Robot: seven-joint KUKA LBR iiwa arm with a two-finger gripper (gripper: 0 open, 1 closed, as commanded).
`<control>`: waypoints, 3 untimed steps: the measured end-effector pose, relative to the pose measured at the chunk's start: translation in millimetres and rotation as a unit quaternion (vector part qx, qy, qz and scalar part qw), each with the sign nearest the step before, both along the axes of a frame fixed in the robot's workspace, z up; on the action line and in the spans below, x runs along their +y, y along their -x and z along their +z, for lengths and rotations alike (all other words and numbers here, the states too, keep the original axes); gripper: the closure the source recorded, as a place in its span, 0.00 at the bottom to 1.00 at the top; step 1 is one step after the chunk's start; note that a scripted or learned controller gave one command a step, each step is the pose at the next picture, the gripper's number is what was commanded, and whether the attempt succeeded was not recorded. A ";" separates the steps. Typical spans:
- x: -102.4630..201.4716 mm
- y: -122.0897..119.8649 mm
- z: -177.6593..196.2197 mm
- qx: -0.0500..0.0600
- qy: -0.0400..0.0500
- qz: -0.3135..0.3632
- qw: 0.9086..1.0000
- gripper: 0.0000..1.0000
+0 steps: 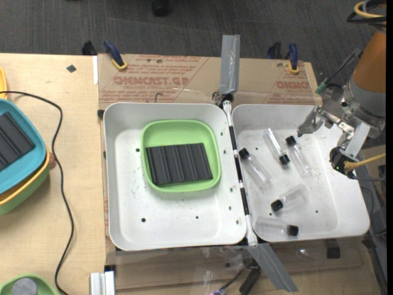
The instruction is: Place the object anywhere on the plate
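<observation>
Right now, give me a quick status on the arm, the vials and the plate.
Gripper at right bin's far right edge, holding nothing visible. Clear vials lie scattered there. Green plate in left bin, black ridged insert on it.

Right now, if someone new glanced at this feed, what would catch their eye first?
Probably the square lime-green plate in the left white bin, carrying a dark ribbed rectangular insert. Next, the scatter of clear plastic vials with black caps lying across the right white bin. Then the grey arm's gripper, above that bin's upper right corner.
</observation>
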State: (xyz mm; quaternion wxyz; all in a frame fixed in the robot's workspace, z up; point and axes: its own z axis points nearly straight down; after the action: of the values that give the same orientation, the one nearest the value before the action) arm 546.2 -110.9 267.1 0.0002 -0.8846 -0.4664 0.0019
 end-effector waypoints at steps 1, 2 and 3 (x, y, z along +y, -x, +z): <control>-32.5 -5.9 -27.1 0.001 0.000 -0.121 0.993 0.00; -83.5 4.5 -20.7 0.001 0.001 -0.260 0.966 0.00; -106.9 19.7 3.4 0.000 0.001 -0.334 0.943 0.00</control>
State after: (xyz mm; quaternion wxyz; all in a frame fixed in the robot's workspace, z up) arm 526.5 -217.9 270.5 0.0002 -0.9896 -0.1440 0.0026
